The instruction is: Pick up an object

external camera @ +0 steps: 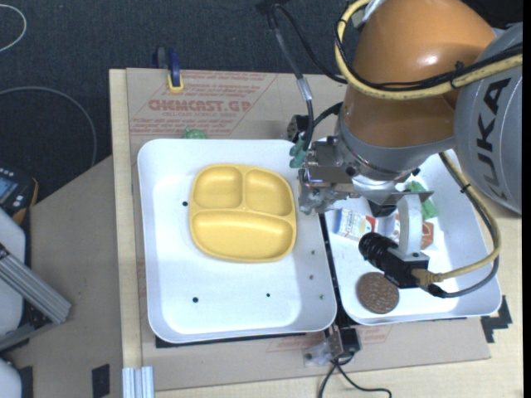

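A yellow divided plate (243, 212) lies in the left bin (166, 264), toward its back. The arm's orange wrist band (419, 31) and grey wrist hang over the right bin (465, 297), hiding most of it. My gripper (319, 191) shows below the wrist, at the ridge between the two bins, just right of the plate. In the right bin lie a brown round disc (380, 293) at the front, a white packet with blue print (350, 221), and a white, red and green item (417, 222) partly behind a black cable fitting.
The bins sit on a brown cardboard sheet (207, 98) with red print. A blue and yellow clamp (173, 69) grips its back edge. Cables run from the wrist over the right bin. A black fitting (390, 259) hangs above the brown disc.
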Motion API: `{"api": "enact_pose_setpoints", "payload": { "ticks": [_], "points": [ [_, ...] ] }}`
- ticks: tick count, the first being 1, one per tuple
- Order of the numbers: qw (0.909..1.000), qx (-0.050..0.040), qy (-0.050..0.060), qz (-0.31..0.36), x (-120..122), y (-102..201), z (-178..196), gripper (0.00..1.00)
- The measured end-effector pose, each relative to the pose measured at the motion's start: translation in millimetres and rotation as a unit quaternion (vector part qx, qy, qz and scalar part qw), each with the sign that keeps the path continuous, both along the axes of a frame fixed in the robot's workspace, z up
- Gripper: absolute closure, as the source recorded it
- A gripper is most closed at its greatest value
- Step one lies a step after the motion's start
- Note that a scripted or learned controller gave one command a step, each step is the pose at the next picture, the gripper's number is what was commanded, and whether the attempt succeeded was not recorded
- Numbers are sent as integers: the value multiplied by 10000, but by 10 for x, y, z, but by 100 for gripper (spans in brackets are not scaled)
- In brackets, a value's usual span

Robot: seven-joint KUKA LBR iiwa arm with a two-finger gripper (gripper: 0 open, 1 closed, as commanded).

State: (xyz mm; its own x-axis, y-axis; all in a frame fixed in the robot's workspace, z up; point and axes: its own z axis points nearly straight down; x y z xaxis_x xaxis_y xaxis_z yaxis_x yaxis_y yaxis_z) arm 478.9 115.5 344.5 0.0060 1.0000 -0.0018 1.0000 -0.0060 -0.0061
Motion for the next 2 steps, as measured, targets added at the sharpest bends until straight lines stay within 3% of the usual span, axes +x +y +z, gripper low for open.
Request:
{"api": "enact_pose_setpoints", "payload": {
  "ticks": [1, 2],
  "points": [
    [10000, 11, -63, 13, 10, -307, 471, 100],
    [10000, 9, -55, 25, 119, -350, 616, 100]
  ]
}}
